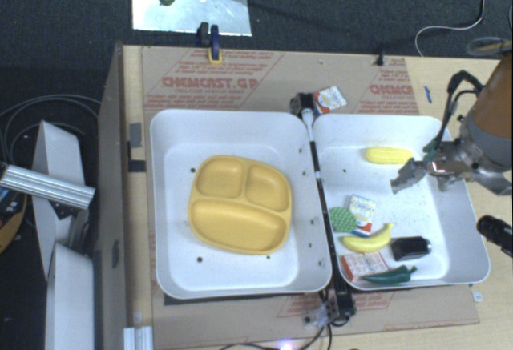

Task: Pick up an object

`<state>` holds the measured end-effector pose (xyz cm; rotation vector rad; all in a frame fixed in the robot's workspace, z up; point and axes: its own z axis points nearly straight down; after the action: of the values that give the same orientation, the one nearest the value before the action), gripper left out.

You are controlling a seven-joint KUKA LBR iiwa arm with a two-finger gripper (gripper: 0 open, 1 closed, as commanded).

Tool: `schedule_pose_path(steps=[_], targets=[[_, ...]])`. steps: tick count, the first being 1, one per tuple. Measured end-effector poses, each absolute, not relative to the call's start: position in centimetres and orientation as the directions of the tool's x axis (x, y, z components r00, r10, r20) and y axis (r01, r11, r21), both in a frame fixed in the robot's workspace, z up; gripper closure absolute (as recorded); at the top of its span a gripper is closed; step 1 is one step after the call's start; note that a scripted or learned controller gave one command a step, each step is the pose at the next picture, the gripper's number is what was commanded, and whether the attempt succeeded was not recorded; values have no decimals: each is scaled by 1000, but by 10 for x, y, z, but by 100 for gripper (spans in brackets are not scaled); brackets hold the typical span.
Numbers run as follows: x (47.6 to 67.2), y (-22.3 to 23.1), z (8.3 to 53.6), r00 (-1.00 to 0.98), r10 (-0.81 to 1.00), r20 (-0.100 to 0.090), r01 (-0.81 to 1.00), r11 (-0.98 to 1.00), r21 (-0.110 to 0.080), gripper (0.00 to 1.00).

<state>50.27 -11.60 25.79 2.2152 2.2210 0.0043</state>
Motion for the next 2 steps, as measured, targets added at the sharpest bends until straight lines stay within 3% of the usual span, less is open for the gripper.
schedule_pose_path(steps=[1,2], targets=[[487,-74,184,-3,1000,0,1000,3,0,0],[486,-84,153,-2,1000,0,1000,2,0,0]])
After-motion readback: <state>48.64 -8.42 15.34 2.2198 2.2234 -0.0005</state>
